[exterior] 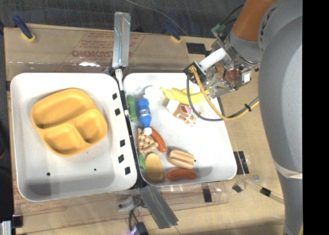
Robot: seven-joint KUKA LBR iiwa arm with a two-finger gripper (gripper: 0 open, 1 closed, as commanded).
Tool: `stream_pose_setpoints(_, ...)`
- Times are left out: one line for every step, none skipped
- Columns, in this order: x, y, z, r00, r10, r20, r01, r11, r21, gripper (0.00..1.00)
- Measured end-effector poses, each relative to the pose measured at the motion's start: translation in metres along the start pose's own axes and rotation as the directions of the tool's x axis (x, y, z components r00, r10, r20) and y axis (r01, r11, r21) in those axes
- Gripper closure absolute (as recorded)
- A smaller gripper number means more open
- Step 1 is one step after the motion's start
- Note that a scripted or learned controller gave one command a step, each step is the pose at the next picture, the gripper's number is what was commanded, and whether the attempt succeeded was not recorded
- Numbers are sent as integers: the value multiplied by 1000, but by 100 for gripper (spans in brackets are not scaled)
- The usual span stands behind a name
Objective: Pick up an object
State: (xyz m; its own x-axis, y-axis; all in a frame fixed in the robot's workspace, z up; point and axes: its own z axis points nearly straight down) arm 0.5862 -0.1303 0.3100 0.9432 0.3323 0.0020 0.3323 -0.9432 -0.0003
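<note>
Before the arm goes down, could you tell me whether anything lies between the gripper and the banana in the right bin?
Nothing visible does. The gripper hangs just right of the banana, and only the yellow cable loops nearby, over the right bin.

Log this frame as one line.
gripper: over right bin, above banana | grasp: cannot tell | yellow tray: left bin

Two white bins, one yellow divided tray, one banana, one blue bottle, one hot dog bun, two red sausages, one small carton
</note>
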Motion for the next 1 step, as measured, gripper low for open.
stream_pose_setpoints(0,-1,2,1000,-1,3,1,1000,2,0)
